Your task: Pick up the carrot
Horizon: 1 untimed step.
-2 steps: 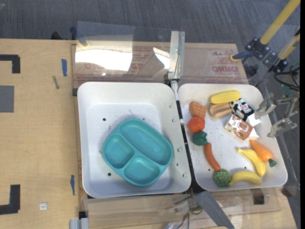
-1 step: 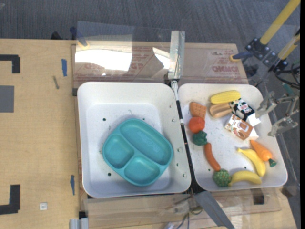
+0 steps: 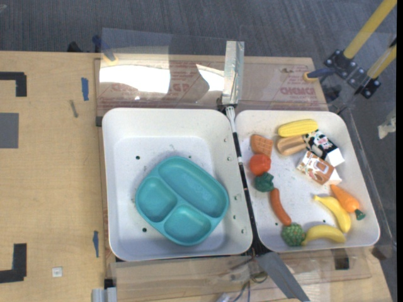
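Observation:
The carrot (image 3: 346, 198) is a short orange cone with a green stub at its lower right end. It lies near the right wall of the right bin (image 3: 362, 168), just right of a yellow banana (image 3: 335, 221) and touching it. A longer red-orange vegetable (image 3: 281, 207) with a green leafy top lies in the middle of the same bin.
The right bin also holds a broccoli (image 3: 292, 234), a tomato (image 3: 259, 164), a waffle piece (image 3: 261, 145), a corn cob (image 3: 297, 128), a hot dog (image 3: 291, 144) and two small cartons (image 3: 318, 167). A teal divided plate (image 3: 182, 199) lies in the left bin (image 3: 126, 137).

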### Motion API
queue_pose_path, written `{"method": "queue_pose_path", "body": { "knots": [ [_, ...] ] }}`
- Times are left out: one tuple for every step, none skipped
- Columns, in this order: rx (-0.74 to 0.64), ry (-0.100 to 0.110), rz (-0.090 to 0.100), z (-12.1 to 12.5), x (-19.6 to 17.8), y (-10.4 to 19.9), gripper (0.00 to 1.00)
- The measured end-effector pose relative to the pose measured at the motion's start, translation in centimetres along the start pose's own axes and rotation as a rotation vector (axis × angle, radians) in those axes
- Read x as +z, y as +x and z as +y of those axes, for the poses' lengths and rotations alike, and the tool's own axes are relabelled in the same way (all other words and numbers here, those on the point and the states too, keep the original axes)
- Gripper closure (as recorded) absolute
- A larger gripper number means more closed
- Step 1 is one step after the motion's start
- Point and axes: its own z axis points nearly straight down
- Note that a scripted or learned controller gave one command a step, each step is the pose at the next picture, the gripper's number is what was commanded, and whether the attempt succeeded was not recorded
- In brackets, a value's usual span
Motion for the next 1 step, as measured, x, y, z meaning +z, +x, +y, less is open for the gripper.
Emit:
{"method": "queue_pose_path", "body": {
  "knots": [
    [-0.165, -0.009, 0.004, -0.49, 0.24, -0.56, 1.0]
  ]
}}
